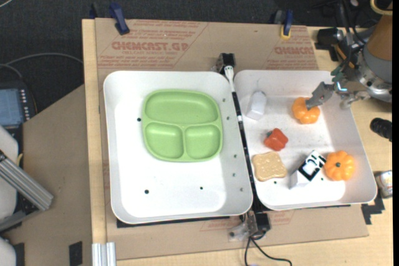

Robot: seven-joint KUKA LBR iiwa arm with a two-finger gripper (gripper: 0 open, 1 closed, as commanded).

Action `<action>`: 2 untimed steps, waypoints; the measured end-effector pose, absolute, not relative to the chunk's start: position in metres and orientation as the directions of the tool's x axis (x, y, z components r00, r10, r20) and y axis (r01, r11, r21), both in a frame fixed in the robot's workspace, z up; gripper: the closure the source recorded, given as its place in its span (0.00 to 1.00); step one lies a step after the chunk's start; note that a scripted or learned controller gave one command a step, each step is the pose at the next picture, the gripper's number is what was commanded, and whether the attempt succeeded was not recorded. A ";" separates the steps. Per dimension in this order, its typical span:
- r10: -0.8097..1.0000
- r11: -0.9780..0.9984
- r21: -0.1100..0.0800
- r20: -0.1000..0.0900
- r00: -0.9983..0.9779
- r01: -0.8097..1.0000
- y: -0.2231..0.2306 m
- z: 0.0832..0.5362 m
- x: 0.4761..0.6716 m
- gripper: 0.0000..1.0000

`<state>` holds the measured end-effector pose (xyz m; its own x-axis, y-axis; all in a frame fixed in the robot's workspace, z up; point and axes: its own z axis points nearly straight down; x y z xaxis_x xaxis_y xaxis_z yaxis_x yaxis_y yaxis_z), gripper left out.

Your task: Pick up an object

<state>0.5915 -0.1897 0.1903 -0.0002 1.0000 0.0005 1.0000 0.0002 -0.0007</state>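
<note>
With the gripper (322, 95) touching the orange pumpkin (305, 111), finger state unclear, centre over it before closing.

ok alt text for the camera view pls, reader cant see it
A robot gripper reaches in from the right, just above a small orange pumpkin in the right white bin, which also holds a second pumpkin, a red block, a toast slice, a white cup and a black-and-white item. The left bin holds a green divided plate.

The cardboard sheet (156, 40) under the bins bears red print, "CHEMCAST G P", partly repeated at right.
</note>
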 end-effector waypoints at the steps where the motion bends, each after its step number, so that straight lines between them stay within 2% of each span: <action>1: 1.000 0.000 0.020 -0.005 0.000 1.000 -0.143 0.104 0.612 0.00; 2: 1.000 0.000 -0.007 0.003 0.000 1.000 -0.109 0.084 0.559 0.00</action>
<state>0.5590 -0.1089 0.0837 0.0000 1.0000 0.0034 1.0000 0.0000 -0.0069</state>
